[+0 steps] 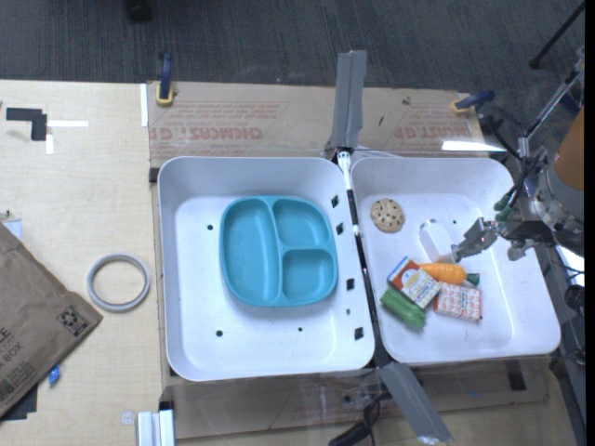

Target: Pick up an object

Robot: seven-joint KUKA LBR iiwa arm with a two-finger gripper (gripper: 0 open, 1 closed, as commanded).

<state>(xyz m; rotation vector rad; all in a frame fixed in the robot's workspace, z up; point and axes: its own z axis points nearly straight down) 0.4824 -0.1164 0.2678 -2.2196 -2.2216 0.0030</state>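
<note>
Green packet [403, 307] lies closest to the lower rim of the right bin [535, 337], touching a small carton [415, 282] with an orange carrot [442, 272] across it and a red-white packet [459, 302] beside. Farther back sits a cookie [387, 215]. Above the carrot, the end effector [472, 241] hangs with fingers narrowly parted, gripping nothing. Left bin [181, 277] holds a teal divided plate [279, 250].

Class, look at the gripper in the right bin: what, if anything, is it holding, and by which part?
Nothing is held. The gripper hangs just above the carrot, with no object between its fingers.
</note>
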